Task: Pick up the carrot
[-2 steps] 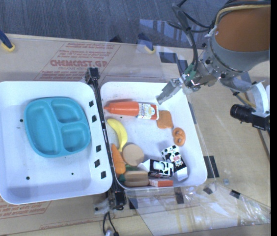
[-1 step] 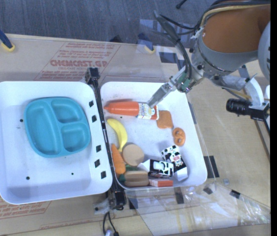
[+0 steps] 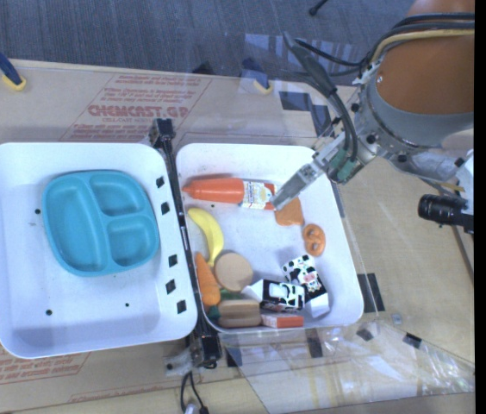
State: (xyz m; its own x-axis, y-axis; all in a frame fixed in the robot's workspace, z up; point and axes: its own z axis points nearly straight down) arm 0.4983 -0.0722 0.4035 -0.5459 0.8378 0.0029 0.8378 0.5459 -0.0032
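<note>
Pincer, state unclear, hovers far-right in bin; carrot sits near-left, crowded by banana, risking wrong grab.

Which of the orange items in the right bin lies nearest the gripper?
The flat orange piece just below the gripper; the carrot lies far off by the divider.
</note>
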